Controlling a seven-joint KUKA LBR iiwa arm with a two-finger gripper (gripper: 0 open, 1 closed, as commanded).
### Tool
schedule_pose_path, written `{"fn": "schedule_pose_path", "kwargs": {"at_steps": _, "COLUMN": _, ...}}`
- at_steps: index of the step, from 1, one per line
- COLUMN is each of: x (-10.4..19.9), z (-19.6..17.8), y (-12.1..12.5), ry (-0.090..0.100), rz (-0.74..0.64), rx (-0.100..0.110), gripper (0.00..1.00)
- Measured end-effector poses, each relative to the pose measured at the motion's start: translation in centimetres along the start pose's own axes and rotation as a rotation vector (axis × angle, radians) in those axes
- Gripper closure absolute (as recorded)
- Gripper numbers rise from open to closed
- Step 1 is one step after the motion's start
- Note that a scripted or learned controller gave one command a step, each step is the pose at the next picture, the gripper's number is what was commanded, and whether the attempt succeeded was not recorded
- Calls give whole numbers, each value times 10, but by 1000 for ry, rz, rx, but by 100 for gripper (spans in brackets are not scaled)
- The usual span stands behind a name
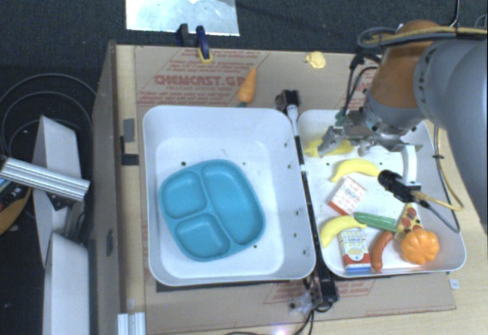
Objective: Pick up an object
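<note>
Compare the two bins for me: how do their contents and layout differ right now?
The left bin holds a single item, a blue divided plate lying flat near its middle. The right bin is crowded: two bananas, an orange pumpkin-like toy, a sausage and small cartons. The end effector hangs over the right bin's far corner. Both bins are shallow, white and rectangular.

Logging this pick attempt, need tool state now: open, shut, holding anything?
Tool: cannot be told. It sits low at the far end of the right bin, over a yellow object.
</note>
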State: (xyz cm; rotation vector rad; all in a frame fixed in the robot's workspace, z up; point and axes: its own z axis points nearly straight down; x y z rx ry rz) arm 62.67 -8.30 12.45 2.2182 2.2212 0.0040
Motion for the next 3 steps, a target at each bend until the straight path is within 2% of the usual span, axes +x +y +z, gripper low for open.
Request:
{"fn": "schedule_pose_path", "kwargs": {"at_steps": 1, "x": -13, "z": 42, "y": -5, "ry": -1, "rz": 1, "rx": 5, "gripper": 0}}
{"fn": "schedule_pose_path", "kwargs": {"at_steps": 2, "x": -18, "z": 42, "y": 33, "ry": 5, "rz": -4, "rx": 57, "gripper": 0}}
{"fn": "schedule_pose_path", "kwargs": {"at_steps": 3, "x": -20, "z": 43, "y": 33, "ry": 9, "rz": -1, "rx": 54, "gripper": 0}}
